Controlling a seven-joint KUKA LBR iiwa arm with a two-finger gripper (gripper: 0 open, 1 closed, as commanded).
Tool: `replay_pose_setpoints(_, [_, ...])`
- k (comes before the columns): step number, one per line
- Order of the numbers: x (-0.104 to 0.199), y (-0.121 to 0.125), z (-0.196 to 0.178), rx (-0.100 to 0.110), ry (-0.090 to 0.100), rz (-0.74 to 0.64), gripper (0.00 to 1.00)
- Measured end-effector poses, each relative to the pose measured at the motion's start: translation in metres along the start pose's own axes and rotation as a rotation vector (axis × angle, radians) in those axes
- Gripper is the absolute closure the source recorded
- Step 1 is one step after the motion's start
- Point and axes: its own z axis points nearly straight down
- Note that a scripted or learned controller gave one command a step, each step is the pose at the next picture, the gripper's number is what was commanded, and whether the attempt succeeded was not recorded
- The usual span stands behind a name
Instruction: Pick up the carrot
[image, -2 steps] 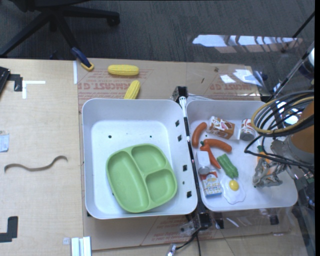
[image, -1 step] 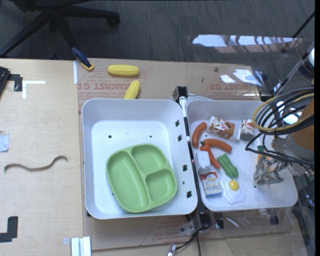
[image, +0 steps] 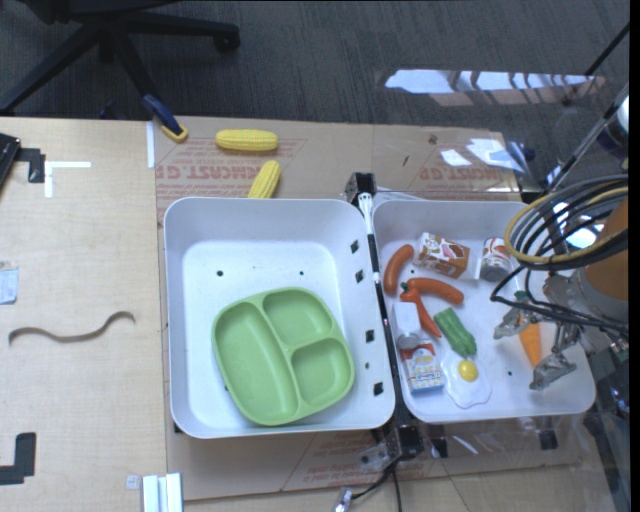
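— Where's the carrot?
— In the right bin, near its right wall: a smooth orange wedge, tapering downward.
— And your gripper?
— My gripper hangs over it, thin metal fingers spread apart, one on each side of the carrot, not clamped on it.
— What else?
— A glossy green three-part tray in the left bin.
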Motion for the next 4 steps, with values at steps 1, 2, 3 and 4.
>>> replay_pose_setpoints(1, [-0.003,0.000,-0.010,0.004,-0.005,-0.003,1.00])
replay_pose_setpoints(2, [-0.003,0.000,-0.010,0.003,-0.005,-0.003,0.00])
replay_pose_setpoints(3, [0.010,0.003,0.010,-0.004,0.005,-0.207,0.00])
replay_pose_setpoints(4, [0.006,0.003,0.000,-0.001,0.000,-0.210,1.00])
